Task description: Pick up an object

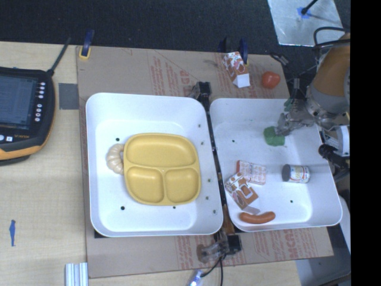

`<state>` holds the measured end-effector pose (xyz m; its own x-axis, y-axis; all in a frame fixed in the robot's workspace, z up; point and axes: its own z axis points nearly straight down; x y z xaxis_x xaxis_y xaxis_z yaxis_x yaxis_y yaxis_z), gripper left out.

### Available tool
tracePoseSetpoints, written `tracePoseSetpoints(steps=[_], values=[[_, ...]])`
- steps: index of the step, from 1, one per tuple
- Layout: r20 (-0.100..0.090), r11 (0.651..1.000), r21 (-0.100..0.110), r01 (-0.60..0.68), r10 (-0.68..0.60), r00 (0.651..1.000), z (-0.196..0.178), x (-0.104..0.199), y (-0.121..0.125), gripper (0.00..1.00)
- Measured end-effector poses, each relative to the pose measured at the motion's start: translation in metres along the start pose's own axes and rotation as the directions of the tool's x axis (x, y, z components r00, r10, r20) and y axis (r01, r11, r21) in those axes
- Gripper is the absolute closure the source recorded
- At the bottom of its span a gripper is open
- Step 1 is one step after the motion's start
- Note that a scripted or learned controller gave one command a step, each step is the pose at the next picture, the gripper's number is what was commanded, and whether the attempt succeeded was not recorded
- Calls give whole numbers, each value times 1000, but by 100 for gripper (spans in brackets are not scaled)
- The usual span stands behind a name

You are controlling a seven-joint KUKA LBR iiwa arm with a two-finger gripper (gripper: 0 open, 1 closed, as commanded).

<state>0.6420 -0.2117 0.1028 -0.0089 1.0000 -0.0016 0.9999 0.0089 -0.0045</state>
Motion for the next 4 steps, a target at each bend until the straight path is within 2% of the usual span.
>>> tracePoseSetpoints(steps=[1, 2, 3, 4], values=[[0, 1000, 0, 0, 0, 1000, 0, 0, 0, 0], [0, 1000, -5, -3, 3, 1000, 10, 26, 15, 0], [0, 1000, -5, -6, 6, 1000, 10, 0, 15, 0], [-1, 1000, 0, -2, 2, 1000, 11, 53, 3, 0]])
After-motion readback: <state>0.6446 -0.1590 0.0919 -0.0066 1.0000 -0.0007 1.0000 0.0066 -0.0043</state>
